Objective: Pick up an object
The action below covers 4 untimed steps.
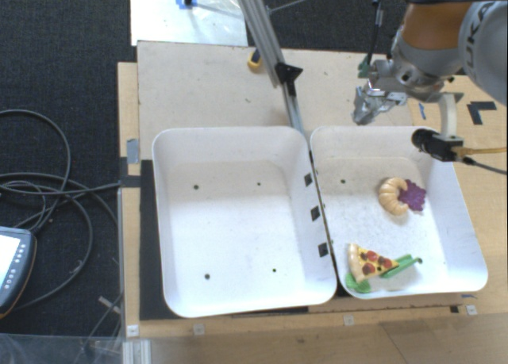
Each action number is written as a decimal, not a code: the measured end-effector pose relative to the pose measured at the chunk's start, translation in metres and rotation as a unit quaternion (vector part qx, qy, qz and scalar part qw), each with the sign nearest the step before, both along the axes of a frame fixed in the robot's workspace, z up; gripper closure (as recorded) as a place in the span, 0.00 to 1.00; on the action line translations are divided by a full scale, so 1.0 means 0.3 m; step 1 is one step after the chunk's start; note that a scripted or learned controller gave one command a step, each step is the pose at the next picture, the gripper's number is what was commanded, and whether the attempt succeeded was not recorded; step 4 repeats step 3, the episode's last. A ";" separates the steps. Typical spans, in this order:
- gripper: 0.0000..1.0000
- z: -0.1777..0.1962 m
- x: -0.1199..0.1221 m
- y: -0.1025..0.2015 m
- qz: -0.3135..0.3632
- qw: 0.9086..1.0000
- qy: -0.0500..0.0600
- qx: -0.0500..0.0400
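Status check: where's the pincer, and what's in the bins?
Pincer over far rim of right bin, nothing seen held. Croissant touching purple toy mid-bin; pizza slice and green piece near front. Nothing blocking them.

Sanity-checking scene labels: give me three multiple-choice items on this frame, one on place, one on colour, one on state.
1. Which bin holds the toys?
A. left-hand bin in the image
B. right-hand bin in the image
C. both bins

2. What colour is the piece touching the croissant?
A. purple
B. blue
C. red

3. Where is the claw?
A. pressed onto the pizza slice
B. lifting the croissant
C. raised near the right-hand bin's far rim

Key: 1 B, the croissant, pizza slice and green piece all lie in the right-hand bin. 2 A, the purple piece touches it. 3 C, the claw hangs there, apart from the toys.
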<state>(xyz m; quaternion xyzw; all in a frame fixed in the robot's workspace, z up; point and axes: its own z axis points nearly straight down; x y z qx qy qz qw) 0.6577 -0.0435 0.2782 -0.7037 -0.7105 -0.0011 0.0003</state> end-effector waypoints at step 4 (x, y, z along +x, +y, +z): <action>1.00 -0.085 -0.282 0.471 0.000 1.000 0.002 0.000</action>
